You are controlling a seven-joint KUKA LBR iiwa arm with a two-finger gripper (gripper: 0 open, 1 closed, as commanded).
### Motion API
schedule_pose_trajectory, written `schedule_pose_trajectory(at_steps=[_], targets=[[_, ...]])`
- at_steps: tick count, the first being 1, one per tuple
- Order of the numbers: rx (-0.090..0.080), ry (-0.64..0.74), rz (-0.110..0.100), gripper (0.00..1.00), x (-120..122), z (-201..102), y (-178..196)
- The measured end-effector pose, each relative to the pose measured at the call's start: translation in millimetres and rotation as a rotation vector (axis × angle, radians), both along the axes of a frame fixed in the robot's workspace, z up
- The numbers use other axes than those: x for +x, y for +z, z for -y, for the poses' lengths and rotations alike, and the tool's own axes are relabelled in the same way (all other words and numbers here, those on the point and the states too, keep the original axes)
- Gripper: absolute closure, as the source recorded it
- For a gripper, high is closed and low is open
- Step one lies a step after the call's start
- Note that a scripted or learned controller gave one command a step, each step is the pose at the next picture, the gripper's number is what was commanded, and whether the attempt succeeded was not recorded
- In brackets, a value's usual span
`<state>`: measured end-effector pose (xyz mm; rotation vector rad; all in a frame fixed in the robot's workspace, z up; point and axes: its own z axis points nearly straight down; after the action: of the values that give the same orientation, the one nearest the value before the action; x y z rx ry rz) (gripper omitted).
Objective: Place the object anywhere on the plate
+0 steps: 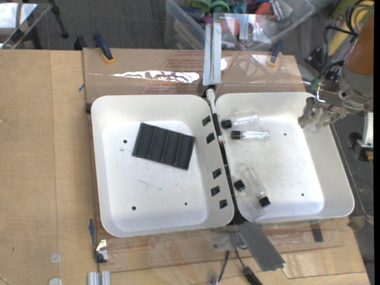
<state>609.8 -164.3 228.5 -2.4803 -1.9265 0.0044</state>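
While the gripper (pixel 313 113) hangs over the far right edge of the right bin (pixel 332 177), I cannot tell how its jaws stand, and nothing shows held in it. Four clear vials with black caps (pixel 249 134) lie in that bin; the dark ribbed plate (pixel 164 145) sits bare in the left bin (pixel 113 206). Judging by this, the whole task remains: picking, carrying left, setting down.
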Motion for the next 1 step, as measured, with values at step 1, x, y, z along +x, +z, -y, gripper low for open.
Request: schedule_pose_trajectory(at_steps=[1], targets=[[0.000, 0.000, 0.000, 0.00, 0.1, 0.0, 0.2]])
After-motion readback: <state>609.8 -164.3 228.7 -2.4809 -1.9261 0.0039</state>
